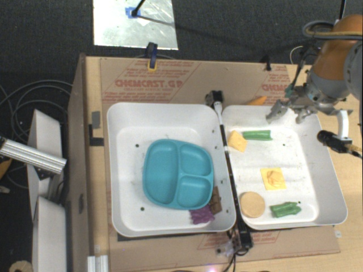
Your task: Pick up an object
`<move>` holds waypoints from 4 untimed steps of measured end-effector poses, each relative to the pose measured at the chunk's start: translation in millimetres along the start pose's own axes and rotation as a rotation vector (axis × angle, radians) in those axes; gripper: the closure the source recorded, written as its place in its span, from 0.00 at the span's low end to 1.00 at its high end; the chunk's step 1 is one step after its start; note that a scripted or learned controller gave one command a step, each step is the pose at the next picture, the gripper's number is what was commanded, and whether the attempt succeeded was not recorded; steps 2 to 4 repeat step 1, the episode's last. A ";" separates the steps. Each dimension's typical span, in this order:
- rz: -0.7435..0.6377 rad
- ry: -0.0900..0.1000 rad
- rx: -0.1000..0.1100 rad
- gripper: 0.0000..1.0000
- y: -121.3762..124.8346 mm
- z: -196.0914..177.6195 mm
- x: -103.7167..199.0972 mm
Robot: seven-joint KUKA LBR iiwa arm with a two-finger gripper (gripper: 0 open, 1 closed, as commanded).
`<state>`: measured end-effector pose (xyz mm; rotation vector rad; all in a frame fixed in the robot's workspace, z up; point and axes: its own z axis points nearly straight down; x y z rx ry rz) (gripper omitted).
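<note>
Bench (142, 81) surface here is a brown printed board carrying two white bins, and we place everything against the right bin (326, 177). Nearest us, at that bin's front edge, we see a green pod-shaped piece (285, 209) and, just to its left, a round tan disc (252, 204). A little further back, near the bin's middle, lies a yellow square piece (273, 178). Further still, close to the bin's left wall, sits a yellow-orange wedge (237, 141), with a long green piece (257, 134) just beside it toward the back. Left of the right bin, the left bin (127, 129) holds a teal divided plate (177, 174); at that plate's near corner we see a purple piece (199, 215) and a small brown piece (216, 202) touching or almost touching it. Over the right bin's back rim hangs the end effector (288, 113), its two fingers spread apart with nothing between them, above the bin's far edge and apart from the long green piece. Behind it rises the grey arm (334, 67) with its orange band. Beyond the board, a shiny silver sheet (135, 16) lies on dark carpet
</note>
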<state>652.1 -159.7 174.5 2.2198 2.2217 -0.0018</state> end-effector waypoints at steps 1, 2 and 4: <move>-0.005 0.001 0.000 0.00 -0.7 55.0 23.0; -0.005 0.001 0.000 0.00 -0.7 55.0 23.0; -0.005 0.001 0.000 0.00 -0.7 55.0 23.0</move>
